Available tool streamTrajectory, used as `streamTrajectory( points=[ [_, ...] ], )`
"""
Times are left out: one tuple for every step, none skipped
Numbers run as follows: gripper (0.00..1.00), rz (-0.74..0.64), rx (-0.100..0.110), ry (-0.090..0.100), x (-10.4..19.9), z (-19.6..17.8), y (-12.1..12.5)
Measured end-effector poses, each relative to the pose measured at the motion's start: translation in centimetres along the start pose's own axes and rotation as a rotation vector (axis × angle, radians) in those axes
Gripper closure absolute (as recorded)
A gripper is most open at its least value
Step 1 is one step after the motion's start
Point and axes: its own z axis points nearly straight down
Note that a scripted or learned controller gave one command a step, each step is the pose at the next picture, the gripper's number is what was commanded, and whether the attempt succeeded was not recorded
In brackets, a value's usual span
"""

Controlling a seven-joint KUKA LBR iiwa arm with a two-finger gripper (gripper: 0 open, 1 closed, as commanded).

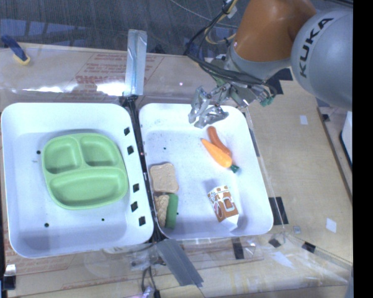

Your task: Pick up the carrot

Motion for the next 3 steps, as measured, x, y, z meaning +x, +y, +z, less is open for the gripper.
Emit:
streamTrajectory(
  points=[
    [1.00,0.436,0.000,0.001,0.5,1.4,-0.6],
    [1.00,0.942,0.000,0.002,0.6,4.0,1.3],
    [1.00,1.330,0.002,-0.003,0.0,2.4,1.4]
  ],
)
